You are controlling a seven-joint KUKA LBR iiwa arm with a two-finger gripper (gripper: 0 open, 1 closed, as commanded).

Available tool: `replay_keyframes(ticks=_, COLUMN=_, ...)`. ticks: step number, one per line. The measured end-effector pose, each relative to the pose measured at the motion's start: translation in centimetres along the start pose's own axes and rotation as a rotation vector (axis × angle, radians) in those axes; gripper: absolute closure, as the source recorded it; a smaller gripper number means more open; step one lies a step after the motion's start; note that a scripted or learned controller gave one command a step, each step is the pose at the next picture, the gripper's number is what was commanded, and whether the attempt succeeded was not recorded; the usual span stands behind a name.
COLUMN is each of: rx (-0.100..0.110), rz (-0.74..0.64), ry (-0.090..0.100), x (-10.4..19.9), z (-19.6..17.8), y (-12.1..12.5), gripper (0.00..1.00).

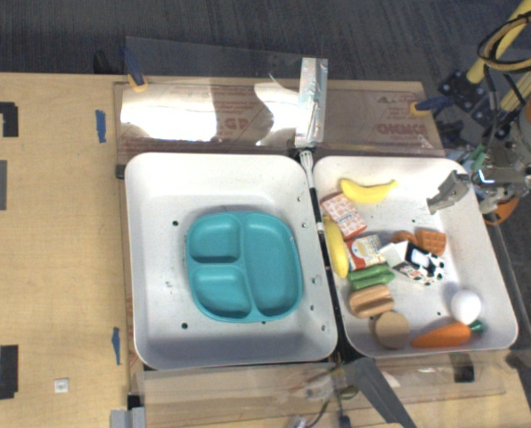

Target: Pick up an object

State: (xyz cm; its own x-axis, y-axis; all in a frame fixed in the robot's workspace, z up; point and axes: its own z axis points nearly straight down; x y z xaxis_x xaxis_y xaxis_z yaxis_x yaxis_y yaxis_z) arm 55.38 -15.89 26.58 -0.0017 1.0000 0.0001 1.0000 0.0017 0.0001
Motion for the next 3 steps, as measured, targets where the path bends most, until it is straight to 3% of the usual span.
replay_keyframes(ticks=1, rx=0.008, rz=0.135, ry=0.002, x=3.2, z=13.3, y=-5.8, gripper=0.0)
replay_keyframes(ticks=2, rx=-0.003, rz=0.124, ry=-0.001, x=1.1, z=16.7, y=-4.4, gripper=0.0)
replay_keyframes(ticks=3, rx=-0.005, rz=0.025, ry=0.001, x=6.5, z=13.5, y=6.1, gripper=0.0)
